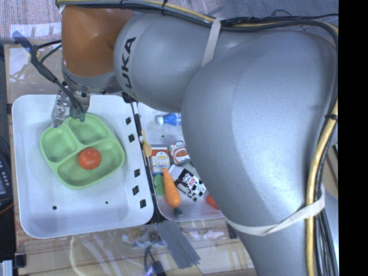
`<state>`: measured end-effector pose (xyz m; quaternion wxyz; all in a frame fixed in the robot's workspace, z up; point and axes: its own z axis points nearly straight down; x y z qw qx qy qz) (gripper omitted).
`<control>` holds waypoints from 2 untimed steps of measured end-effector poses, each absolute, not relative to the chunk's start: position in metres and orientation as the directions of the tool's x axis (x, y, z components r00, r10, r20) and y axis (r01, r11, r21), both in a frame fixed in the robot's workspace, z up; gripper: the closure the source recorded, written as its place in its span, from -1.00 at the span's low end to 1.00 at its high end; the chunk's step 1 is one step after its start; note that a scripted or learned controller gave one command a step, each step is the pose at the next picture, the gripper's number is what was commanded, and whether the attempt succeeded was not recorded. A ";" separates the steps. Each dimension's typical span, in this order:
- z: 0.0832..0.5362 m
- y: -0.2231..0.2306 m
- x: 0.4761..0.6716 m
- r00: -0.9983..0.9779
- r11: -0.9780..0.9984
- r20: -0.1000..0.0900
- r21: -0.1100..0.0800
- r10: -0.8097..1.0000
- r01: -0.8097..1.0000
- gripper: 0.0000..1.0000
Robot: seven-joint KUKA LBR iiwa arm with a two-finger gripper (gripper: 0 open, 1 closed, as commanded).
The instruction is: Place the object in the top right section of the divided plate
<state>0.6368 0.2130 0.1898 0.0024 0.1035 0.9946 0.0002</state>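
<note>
The pale green divided plastic plate [63, 154] lies in the left-hand shallow white bin [34, 211], and the small round orange-red object [89, 158] rests in the plate's large lower section, well apart from the gripper. The grey two-finger gripper [69, 115] hangs over the plate's upper rim, its metal jaws pointing down near the ridge between the two small upper sections; they look empty, but whether they stand wide or narrow I cannot tell from this slant. Judged against the task, the object sits in the wrong compartment, so the step in hand is most likely a pick from the lower section. To do it well, the jaws should come down centred on the round object, straddling it squarely so it does not roll off toward the plate's wall, then lift clear of the dividing ridge before crossing to the upper right section. Beyond the plate, the right-hand bin [167, 211] holds an orange toy carrot [171, 193], a black-and-white cow-patterned block [191, 184] and small cartons [160, 158].
</note>
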 end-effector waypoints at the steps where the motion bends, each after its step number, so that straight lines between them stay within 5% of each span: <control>1: 0.109 0.218 0.640 -0.983 0.983 -0.010 0.000 -0.184 -0.184 1.00; 2: 0.104 0.219 0.661 -0.877 0.877 -0.012 -0.004 -0.481 -0.481 1.00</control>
